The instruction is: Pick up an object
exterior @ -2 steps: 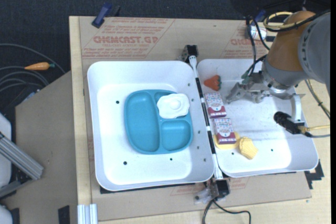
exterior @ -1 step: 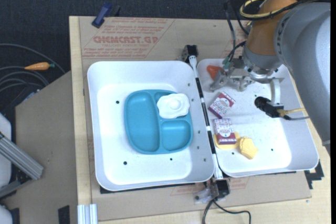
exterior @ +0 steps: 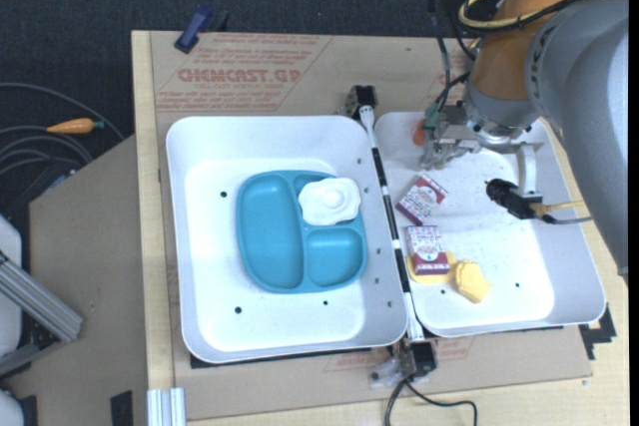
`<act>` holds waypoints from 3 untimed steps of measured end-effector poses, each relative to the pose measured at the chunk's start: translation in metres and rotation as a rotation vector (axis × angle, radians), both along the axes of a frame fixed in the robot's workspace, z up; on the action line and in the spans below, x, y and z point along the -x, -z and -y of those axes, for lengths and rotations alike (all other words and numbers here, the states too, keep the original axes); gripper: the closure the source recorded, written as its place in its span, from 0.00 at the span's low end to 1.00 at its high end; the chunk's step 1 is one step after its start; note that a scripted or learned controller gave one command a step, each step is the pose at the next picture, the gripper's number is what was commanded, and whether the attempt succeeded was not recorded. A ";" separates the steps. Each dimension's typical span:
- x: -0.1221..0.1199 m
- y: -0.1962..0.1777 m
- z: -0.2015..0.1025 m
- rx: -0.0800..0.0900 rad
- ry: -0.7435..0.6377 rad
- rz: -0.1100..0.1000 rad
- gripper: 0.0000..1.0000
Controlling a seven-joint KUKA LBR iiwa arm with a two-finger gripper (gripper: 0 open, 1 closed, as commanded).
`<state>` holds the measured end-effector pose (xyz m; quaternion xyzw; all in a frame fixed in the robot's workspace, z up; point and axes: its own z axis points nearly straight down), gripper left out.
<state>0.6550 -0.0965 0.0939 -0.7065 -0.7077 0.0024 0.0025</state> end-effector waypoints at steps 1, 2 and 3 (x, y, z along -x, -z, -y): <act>0.001 0.001 0.000 0.000 0.000 -0.005 0.00; -0.005 0.014 -0.003 -0.005 -0.001 -0.025 0.00; -0.011 0.009 -0.005 0.000 0.002 0.003 0.00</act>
